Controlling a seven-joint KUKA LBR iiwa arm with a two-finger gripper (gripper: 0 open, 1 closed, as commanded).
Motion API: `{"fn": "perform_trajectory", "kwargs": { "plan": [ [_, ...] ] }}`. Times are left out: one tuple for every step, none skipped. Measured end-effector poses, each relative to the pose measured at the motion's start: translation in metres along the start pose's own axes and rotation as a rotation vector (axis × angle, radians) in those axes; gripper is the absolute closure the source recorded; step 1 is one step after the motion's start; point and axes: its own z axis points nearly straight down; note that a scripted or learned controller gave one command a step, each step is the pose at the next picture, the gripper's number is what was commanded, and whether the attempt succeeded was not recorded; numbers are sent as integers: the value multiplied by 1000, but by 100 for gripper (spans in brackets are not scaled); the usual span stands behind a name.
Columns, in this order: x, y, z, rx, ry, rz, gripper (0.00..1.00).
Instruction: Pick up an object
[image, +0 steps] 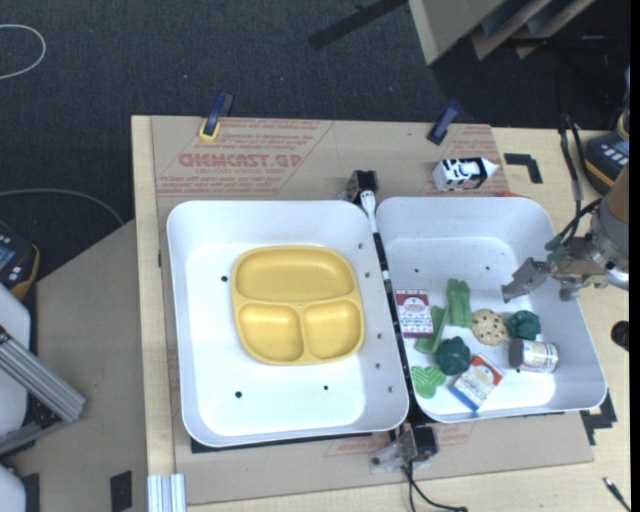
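Cardboard-topped bench, end effector above right bin

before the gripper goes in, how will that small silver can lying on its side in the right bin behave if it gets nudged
The small silver can lies on its side, so it will probably roll. Its shiny metal looks rigid, perhaps slippery. The dark green toy right beside it may block rolling that way.

A yellow tray sits in a white bin; a black-and-white patterned toy lies on tan board.
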Motion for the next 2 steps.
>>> {"fn": "perform_trajectory", "kwargs": {
  "plan": [
    [0,3,-5,-11,-3,-3,0],
    [8,5,55,-4,1,-3,0]
  ]
}}
